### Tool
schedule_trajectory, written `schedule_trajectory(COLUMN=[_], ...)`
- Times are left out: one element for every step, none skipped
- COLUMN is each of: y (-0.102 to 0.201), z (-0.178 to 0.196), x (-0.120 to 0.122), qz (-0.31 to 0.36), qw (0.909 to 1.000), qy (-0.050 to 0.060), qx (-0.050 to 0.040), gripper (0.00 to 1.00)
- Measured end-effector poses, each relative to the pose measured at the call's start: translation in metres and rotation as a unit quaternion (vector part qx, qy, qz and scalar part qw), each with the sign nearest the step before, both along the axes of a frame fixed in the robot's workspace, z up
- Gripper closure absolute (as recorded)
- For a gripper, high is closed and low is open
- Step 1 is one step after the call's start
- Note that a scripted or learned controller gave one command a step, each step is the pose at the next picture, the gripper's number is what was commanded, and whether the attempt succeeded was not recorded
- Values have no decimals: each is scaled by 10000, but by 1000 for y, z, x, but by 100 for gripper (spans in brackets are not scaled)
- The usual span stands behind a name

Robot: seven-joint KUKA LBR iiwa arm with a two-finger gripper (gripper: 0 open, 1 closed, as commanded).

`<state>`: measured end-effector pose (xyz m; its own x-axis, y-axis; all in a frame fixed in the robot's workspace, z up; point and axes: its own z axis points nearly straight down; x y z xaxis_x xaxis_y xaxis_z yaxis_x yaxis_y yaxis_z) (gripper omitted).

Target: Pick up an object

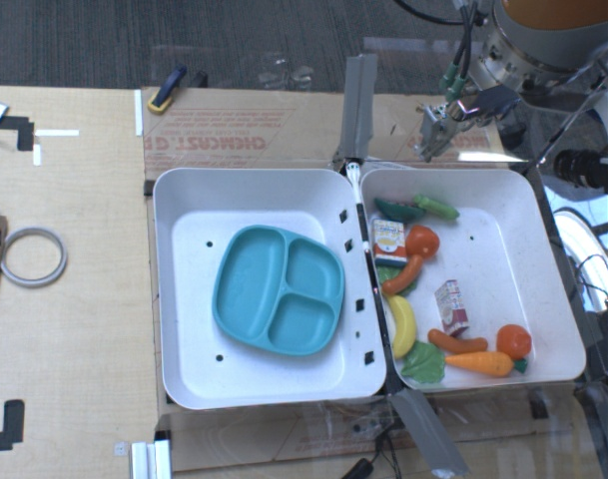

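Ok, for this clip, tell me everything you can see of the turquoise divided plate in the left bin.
The turquoise divided plastic-looking plate has rounded corners and three recessed compartments: one large along its left side, two smaller on its right, split by raised ridges. It looks smooth, matte and clean, with nothing in any compartment. It lies flat and face up, turned slightly askew, near the middle of the shallow white left bin, resting on the floor and clear of the walls.

Divided plate (280, 290) in left bin (169, 297); toy food (413, 267) in right bin (543, 267)
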<state>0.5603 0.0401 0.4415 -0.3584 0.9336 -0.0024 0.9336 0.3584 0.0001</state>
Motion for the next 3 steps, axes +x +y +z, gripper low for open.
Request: schedule_trajectory(y=[37,120,75], z=[-1,-47,-113], x=[31,36,7], qz=[-856,-169,-2555], qw=[9963,9999,9668], qy=[8,20,21], qx=[-1,-1,-7], gripper=[100,100,100])
